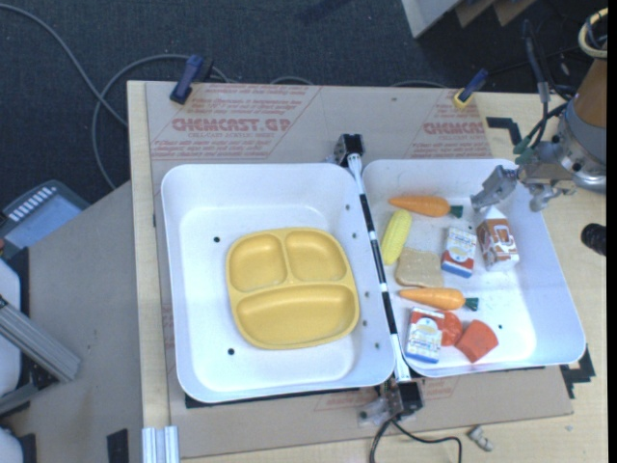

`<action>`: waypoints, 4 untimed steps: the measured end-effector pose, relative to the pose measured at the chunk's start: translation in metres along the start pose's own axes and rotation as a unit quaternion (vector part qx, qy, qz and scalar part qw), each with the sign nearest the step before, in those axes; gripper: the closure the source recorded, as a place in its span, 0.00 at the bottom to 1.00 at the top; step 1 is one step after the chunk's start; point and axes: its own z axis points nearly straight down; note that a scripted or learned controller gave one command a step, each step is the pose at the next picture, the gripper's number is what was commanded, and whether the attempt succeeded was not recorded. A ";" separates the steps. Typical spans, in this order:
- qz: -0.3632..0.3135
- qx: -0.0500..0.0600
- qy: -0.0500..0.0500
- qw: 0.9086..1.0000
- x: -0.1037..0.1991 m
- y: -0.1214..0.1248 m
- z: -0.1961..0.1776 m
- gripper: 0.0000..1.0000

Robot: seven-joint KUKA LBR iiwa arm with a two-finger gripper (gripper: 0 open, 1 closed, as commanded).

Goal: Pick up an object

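Note:
My gripper (517, 191) hangs over the far right corner of the right bin (549, 287), open, with nothing between its fingers. Just below it lies a brown-and-white carton (496, 241), and beside that a blue-and-white carton (459, 252). To the left of the gripper is a carrot (421, 204). A yellow corn cob (394, 236), a slice of bread (416, 268) and a second carrot (439, 298) lie further toward the bin's middle and left. At the near edge sit a red-and-white carton (424, 338) and a red piece (476, 340).
The left bin (193, 258) holds a yellow three-compartment plate (289, 285). A black divider rail (371, 249) runs between the bins. The arm's wrist (578, 152) and cables stand at the right edge. Clamps (190, 77) hold the board at the back.

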 end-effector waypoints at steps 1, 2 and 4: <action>0.000 0.002 0.001 1.000 0.051 0.036 0.095 0.00; 0.000 -0.008 -0.004 1.000 0.059 0.086 0.155 0.00; -0.001 0.001 0.001 1.000 0.097 0.024 0.060 1.00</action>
